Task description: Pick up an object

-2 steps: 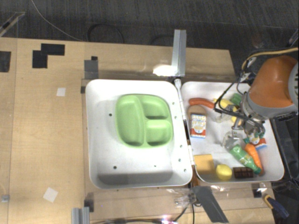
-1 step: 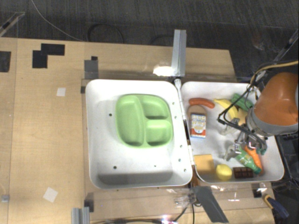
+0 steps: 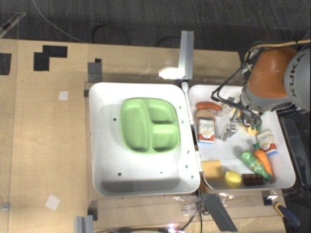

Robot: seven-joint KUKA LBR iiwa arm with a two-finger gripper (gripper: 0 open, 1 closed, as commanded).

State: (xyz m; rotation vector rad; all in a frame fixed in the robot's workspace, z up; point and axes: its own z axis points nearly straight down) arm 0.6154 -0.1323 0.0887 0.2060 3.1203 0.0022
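Beside one green tray [image 3: 148, 125], nine small items [image 3: 206, 130].

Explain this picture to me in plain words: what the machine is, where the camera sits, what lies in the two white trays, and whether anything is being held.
The camera is fixed above a wooden bench and looks down at a slant. The grey and orange shape at the right is a robot arm reaching in. Its tool, a small two-finger grabber, hangs over the right bin.

The left bin holds a green divided plate. The right bin holds toy food: a red sausage and a small carton near the dividing wall, a tan block, a yellow lemon and a brown chocolate bar along the near edge, and a green bottle beside an orange carrot. A small packet lies above the carrot.

I see nothing between the tool's fingers, so nothing looks picked up yet. The picture is too coarse to tell more about the tool.
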